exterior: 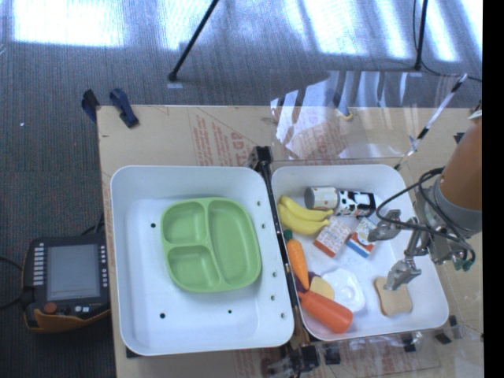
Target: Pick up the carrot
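Observation:
The carrot [298,265] is orange with a small green top and lies lengthwise along the left wall of the right bin [429,294]. It sits just below the bananas [302,216]. My gripper [394,252] hangs over the right part of that bin, well to the right of the carrot. Its two fingers are spread apart, one finger [384,230] near the small cartons and the other above the toast. It is open, with nothing between the fingers.
Also in the right bin are a can [321,198], a cow-patterned toy [359,203], two small cartons [346,239], a fried egg [347,288], a toast slice [393,298] and a red-orange sausage-like piece [327,312]. A green divided plate [211,243] sits in the left bin [134,290].

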Robot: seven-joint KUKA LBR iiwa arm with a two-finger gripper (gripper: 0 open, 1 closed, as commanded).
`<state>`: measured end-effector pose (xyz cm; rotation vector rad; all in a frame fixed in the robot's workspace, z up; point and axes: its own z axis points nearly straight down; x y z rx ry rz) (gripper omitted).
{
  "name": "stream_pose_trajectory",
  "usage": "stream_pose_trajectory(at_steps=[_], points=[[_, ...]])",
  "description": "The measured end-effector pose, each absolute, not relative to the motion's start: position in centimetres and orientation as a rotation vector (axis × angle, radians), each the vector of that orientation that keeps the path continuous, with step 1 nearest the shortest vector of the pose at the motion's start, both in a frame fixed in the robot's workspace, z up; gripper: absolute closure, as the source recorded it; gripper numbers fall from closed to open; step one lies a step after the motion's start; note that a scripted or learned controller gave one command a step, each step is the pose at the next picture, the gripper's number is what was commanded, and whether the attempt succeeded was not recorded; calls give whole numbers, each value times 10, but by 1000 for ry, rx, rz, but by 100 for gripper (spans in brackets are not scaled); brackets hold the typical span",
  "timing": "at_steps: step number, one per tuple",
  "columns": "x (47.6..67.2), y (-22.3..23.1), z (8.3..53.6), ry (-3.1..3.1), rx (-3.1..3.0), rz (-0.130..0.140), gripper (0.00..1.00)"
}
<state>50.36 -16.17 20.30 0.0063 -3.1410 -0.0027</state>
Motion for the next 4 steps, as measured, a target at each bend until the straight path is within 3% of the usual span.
stream_pose_trajectory(at_steps=[1,2,3,4], points=[[490,-104,202,-3129,-252,-4,0],[476,16,194,-3135,-161,-7,0],[475,12,186,-3041,-765,2,0],[531,5,186,-2923,-1146,2,0]])
